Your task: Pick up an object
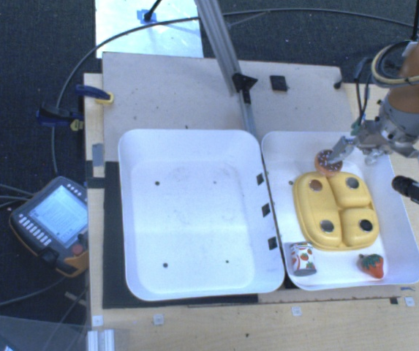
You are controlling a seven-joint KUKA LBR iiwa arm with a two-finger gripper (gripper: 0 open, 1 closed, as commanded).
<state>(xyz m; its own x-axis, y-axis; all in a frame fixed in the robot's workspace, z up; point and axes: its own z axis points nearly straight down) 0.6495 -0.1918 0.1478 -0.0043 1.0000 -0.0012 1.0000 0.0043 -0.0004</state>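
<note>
The right bin holds a yellow four-hollow tray toy, a small round brown and pink object at the toy's far edge, a small patterned cup at the near left corner and a red strawberry toy at the near right. My gripper hangs over the far part of this bin, its tip right beside the brown and pink object. Whether it touches that object I cannot tell. Nothing shows as lifted.
The left bin lies beside the right one, joined by black clips. A slanted metal pole crosses the far board. A teach pendant and cables lie on the floor at left.
</note>
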